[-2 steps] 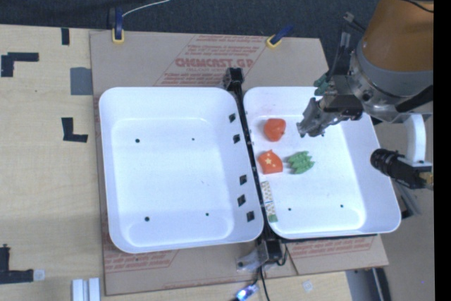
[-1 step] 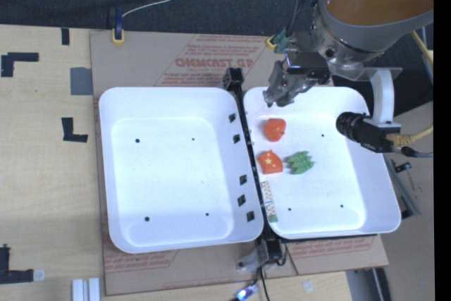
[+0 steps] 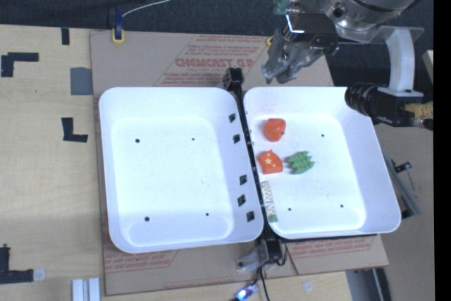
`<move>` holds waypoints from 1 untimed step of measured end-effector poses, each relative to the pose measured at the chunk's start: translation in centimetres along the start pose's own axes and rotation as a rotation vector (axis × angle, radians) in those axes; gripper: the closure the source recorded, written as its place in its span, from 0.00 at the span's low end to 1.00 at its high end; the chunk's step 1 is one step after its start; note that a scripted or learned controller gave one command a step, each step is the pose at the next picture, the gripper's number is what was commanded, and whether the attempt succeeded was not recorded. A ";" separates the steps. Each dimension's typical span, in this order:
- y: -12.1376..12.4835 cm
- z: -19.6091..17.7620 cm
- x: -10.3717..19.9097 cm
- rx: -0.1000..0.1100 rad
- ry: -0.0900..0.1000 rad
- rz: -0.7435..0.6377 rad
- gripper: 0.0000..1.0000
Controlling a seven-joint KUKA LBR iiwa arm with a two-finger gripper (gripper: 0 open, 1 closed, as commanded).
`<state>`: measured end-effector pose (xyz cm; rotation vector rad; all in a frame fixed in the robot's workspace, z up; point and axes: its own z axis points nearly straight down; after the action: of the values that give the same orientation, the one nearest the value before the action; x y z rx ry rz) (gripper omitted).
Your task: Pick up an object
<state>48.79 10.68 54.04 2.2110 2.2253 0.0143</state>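
red pieces (image 3: 275, 129) and a green piece (image 3: 301, 163) lie at the right bin's (image 3: 352, 215) left side. i see my pincer (image 3: 280, 71) hovering beyond its far rim, approaching; grip unclear. next i'd descend onto one.

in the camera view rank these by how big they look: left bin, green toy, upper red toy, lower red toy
1. left bin, by far the largest
2. upper red toy, lower red toy and green toy: all look about the same size, too close to rank.
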 end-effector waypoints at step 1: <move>-0.6 9.2 8.4 0.020 -0.005 -0.003 1.00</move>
<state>48.22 19.12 44.91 2.2141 2.2362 -0.0137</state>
